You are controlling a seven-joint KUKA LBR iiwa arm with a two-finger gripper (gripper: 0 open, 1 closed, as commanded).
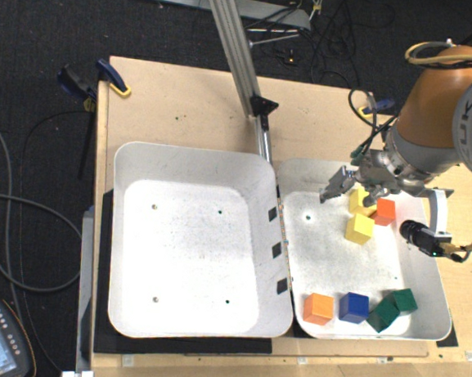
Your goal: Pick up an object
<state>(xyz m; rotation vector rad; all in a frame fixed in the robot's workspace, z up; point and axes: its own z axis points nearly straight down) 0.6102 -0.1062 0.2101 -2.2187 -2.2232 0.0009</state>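
Note:
My gripper (349,197) hangs over the far part of the right bin (425,278), open, with one dark finger (332,190) pointing down-left. A yellow block (357,200) lies right beside the other finger, partly hidden by the hand; I cannot tell whether they touch. A second yellow block (360,229) sits just in front of it, and a red-orange block (385,210) lies to its right. Along the bin's near edge sit an orange block (318,307), a blue block (355,307) and two green blocks (394,308).
The left bin (127,215) stands beside the right one. A slanted metal pole (236,48) rises from between the bins at the back. A black camera fitting (417,233) on the wrist overhangs the right bin's right side.

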